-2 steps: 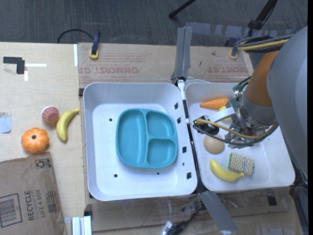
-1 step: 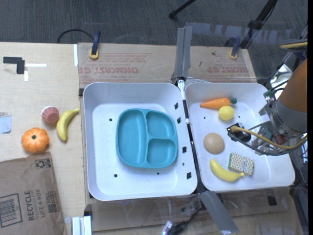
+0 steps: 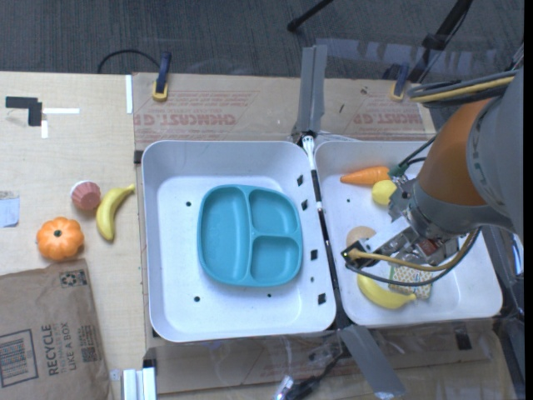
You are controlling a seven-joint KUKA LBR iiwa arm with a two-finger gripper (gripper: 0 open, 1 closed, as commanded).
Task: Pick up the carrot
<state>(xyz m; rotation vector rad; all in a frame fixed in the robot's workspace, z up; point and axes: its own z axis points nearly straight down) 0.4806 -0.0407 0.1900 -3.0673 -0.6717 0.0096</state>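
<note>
1. Reaching in from the right, the grey arm [image 3: 491,148] with its orange band [image 3: 454,165] hangs over the right bin [image 3: 354,311]; the gripper [image 3: 391,252] sits low over the middle of that bin.
2. Gripper state: cannot tell, cables and the wrist body cover the tip.
3. Carrot [image 3: 365,175] lies at the far end of the right bin, near the top wall, pointed tip toward the divider, thick end toward the arm. Nothing shows it being held; it is clear of the gripper.
4. Just beside the carrot's thick end sits a lemon [image 3: 383,192] (small, yellow, partly hidden by the wrist).
5. A banana [image 3: 385,295] lies at the near side of the right bin, below the gripper, partly under a patterned item I can't identify.
6. A pale round thing [image 3: 360,237] sits left of the gripper, partly hidden; type unclear.
7. Left bin [image 3: 166,248] holds a teal divided plate [image 3: 250,236], three compartments, lying flat in the middle.
8. On the wooden bench [image 3: 50,157] left of the bins: a second banana [image 3: 111,212], a pink cupcake-like item [image 3: 86,196] just beside it, and a small pumpkin [image 3: 60,238] nearer the camera.
9. Cardboard box [image 3: 42,332] with a recycle mark lies at the lower left corner.
</note>
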